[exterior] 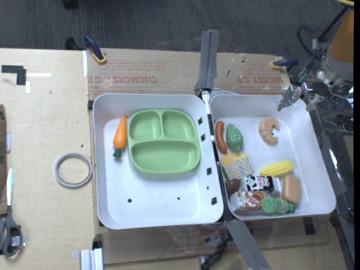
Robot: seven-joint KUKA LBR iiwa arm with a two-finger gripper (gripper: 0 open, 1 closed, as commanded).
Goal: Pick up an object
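Hanging over the far right corner of the right bin (320,167), the tool (288,101) sits at the end of the grey arm with its orange band (343,41); its thin fingers point down and left, slightly spread, with nothing between them.

Right bin, contents, nearest the tool first:
- Croissant (269,129), just below and left of the tool, lying apart from the other items.
- Green pinecone-shaped toy (234,136), beside a sausage (221,136) that lies along the bin's left wall.
- Corn cob (277,167), yellow, near the middle of the bin.
- Patterned yellow block (237,165), left of the corn.
- Small black-and-white carton (258,183), below the corn.
- Tan bread-like piece (291,188), at the right of the near cluster.
- Printed packet (248,198) and a green round-ended piece (274,206), against the near wall, touching each other.

Left bin (157,207), contents:
- Green divided plate (163,140), three compartments, in the far half.
- Carrot (120,134), orange with green top, just left of the plate.

Table (39,128), outside the bins:
- Roll of tape (73,169), left of the left bin.
- Scissors (10,229), at the near left edge.
- Two clamps, blue and yellow (95,49) (284,64), on the cardboard behind the bins.
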